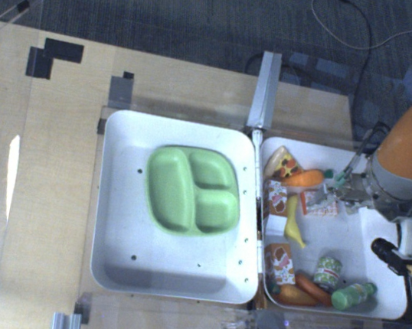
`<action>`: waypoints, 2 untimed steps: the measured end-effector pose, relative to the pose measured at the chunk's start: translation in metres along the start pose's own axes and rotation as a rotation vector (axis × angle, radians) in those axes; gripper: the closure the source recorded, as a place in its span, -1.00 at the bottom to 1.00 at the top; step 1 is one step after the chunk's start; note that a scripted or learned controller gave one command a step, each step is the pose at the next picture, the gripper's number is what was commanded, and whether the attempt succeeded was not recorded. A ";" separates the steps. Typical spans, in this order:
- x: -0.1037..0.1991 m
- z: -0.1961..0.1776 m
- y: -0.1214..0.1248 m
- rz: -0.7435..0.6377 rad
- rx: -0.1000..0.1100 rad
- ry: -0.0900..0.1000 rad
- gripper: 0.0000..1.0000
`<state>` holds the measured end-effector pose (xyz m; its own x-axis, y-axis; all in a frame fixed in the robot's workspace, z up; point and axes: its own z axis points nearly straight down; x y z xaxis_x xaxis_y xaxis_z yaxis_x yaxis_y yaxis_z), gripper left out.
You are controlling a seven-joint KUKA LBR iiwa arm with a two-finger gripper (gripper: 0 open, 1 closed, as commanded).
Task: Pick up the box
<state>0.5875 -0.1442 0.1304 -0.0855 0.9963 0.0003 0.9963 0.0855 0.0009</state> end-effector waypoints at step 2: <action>0.011 0.021 0.017 -0.133 -0.033 -0.011 1.00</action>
<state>0.6035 -0.1322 0.1099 -0.2164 0.9762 -0.0129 0.9757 0.2168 0.0330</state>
